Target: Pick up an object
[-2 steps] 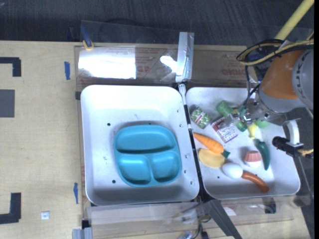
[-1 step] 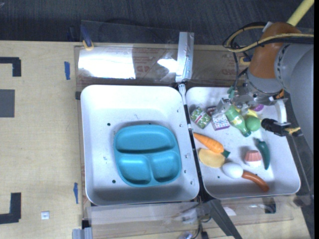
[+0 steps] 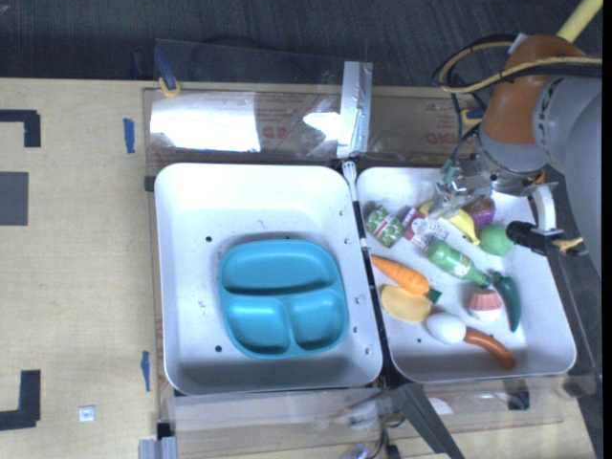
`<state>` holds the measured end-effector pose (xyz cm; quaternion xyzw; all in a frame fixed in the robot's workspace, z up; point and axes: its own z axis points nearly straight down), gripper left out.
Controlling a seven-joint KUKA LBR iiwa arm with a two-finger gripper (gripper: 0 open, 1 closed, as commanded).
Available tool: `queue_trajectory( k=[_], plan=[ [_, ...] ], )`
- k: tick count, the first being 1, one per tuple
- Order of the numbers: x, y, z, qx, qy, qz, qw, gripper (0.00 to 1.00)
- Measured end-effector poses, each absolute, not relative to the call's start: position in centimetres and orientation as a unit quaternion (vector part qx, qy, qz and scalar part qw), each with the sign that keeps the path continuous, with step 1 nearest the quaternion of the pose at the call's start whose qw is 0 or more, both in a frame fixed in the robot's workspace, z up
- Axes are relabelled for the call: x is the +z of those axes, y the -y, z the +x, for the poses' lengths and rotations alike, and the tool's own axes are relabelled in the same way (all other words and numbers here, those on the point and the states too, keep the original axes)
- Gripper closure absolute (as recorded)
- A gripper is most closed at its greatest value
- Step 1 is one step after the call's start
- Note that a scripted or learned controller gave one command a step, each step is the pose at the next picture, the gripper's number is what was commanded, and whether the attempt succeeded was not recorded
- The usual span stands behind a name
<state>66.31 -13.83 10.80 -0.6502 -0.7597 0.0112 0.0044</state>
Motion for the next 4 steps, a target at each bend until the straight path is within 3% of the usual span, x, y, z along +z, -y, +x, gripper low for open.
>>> queue_trajectory(
  k=[1,2,3,4],
  plan=[
    [10.8,13.7,66.2,0.0118,0.760,-0.650,0.007,0.00],
    [9.6,15.7,58.3,-0.0052,0.827,-0.562,-0.010,0.00],
    [21.1,9.9,60.4,-0.0035,0.836,-0.549,-0.006,0.00],
    [18.5,7.1,58.2,-0.0001,0.896,-0.444,0.001,0.00]
  ],
)
